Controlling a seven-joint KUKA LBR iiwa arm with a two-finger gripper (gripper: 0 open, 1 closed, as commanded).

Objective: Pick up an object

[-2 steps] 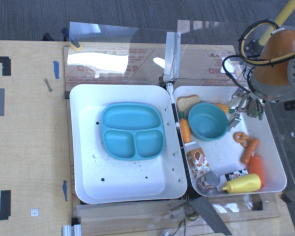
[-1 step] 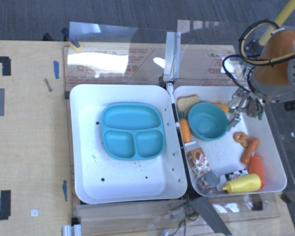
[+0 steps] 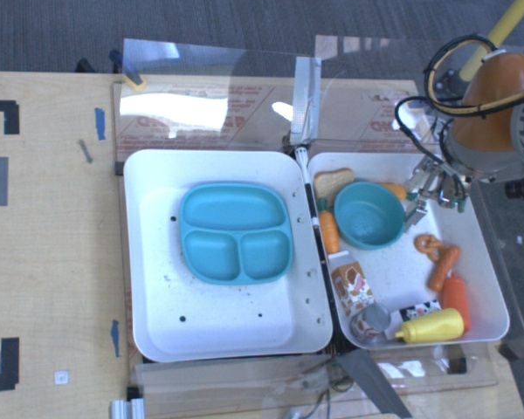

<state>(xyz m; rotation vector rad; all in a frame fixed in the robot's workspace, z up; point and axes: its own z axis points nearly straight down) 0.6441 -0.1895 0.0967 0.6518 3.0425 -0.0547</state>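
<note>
My pincer hangs at the 3 o'clock rim of the teal bowl, a round, deep, glossy vessel. Finger spacing: I cannot tell; blurred.

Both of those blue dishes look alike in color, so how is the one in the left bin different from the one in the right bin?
The divided plate is wide, flat and split into three compartments; the bowl is smaller, round and deep, with one hollow. The divided plate lies alone in the left bin, while the bowl sits crowded among toy foods in the right bin, near the claw. Both share the same teal blue color.
</note>
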